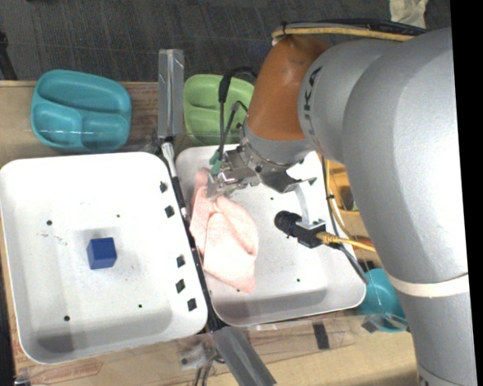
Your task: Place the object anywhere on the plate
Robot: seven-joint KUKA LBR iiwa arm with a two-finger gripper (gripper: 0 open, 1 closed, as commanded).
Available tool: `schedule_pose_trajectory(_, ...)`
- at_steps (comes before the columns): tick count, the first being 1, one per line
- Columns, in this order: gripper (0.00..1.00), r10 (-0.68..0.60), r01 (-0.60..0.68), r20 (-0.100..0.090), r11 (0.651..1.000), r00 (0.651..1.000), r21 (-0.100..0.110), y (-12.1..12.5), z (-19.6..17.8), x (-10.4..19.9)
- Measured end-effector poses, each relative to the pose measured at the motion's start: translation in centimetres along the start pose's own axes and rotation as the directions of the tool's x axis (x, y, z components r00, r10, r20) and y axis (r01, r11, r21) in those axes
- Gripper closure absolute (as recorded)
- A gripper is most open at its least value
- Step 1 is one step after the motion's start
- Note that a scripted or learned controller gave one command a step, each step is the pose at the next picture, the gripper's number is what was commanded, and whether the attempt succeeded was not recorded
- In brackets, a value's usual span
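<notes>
Hand (221, 181) at pink cloth (227, 240), rt bin (331, 293).

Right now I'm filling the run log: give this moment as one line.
gripper: over top of pink cloth, grasp unclear | cloth: right white bin | blue cube: left white bin
</notes>
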State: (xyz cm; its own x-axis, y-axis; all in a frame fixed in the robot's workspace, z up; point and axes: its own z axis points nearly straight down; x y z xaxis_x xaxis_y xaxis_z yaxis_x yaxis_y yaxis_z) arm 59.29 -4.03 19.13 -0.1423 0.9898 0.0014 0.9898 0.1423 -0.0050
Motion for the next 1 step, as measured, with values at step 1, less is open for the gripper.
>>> schedule_pose_trajectory(1,1.0,0.185,-0.185,0.001,0.983,0.983,-0.003,1.54,-0.02,8.47)
